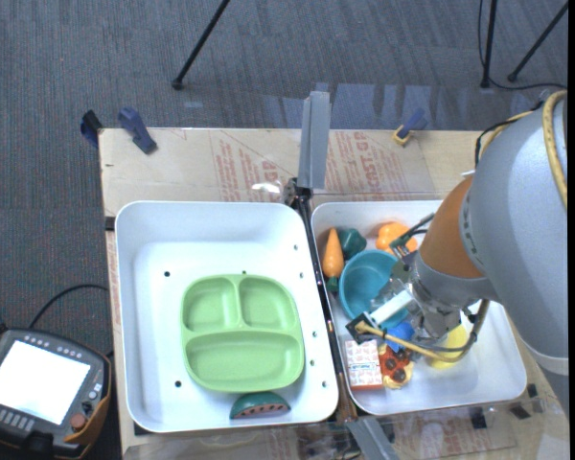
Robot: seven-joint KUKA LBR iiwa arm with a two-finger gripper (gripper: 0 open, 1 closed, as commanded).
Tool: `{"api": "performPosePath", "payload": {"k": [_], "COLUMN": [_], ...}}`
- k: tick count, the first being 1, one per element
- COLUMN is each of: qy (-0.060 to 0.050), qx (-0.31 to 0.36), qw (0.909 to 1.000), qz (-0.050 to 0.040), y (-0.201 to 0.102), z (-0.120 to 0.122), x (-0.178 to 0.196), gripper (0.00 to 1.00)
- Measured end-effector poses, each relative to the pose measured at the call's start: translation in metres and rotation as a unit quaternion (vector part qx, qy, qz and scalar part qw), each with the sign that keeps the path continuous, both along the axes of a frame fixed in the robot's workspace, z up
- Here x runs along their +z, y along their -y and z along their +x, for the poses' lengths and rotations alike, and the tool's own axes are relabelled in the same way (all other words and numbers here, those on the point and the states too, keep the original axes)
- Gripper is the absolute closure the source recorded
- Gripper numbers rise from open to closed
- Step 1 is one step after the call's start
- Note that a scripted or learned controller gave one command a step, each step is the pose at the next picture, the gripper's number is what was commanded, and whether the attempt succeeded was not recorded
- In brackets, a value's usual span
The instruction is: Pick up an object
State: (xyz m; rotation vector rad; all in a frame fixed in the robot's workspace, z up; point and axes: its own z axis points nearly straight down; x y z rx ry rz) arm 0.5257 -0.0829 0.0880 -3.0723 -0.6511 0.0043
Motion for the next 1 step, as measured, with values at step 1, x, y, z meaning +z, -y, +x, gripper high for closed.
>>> {"api": "performPosePath", "payload": {"k": [1], "qy": [-0.001], "qx": [-0.109], "qw": [0.9941], "qz": [-0.0002], "y": [-0.0002], "z": [0.0447], "x": [0.0002], "gripper": [0.00]}}
